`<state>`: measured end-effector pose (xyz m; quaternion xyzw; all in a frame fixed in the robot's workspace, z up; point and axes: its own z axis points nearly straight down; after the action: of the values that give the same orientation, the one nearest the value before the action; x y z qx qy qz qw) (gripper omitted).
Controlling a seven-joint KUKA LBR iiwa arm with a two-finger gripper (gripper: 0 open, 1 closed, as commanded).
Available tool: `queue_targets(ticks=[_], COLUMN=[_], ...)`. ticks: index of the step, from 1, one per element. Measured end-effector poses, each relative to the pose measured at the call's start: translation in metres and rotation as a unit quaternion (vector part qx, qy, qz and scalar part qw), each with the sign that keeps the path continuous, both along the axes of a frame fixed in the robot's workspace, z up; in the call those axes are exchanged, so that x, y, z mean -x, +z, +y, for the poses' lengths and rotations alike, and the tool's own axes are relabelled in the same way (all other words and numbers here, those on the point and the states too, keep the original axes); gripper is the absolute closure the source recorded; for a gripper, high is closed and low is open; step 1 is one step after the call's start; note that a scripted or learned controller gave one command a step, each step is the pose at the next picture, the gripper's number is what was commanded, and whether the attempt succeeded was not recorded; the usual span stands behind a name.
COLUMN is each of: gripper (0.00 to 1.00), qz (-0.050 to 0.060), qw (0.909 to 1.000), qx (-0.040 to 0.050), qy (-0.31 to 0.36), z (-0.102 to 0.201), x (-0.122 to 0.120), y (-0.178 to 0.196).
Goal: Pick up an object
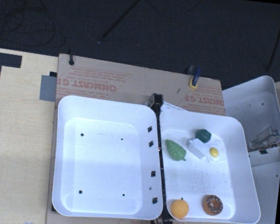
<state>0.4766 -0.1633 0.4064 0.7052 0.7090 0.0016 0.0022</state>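
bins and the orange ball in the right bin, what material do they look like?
Bins: likely moulded plastic, smooth white, slightly glossy; rounded corners and thin rims suggest a formed tray. Orange ball: looks like plastic or rubber toy fruit; even colour, soft highlight, no clear texture at this resolution. Neither can be confirmed from the look alone.

Two white bins [107, 111] hold a light green leafy piece [175, 151], a dark green lump [203, 135], a white-and-yellow fried egg [213, 153], an orange ball [180, 208] and a brown speckled doughnut [212, 204].

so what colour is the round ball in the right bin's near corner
Orange; the round ball shows in the camera view.
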Motion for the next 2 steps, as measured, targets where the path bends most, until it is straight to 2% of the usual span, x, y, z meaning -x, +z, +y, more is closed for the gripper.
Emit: queue_targets(ticks=[1, 2], gripper=[0.00, 1.00], qz=[-0.003, 0.005], qw=[1.0000, 1.0000], qx=[-0.0001, 0.0002], qy=[0.002, 0.001], z=[0.0790, 0.0770], x=[0.0002, -0.0004], y=[0.1251, 0.1274])
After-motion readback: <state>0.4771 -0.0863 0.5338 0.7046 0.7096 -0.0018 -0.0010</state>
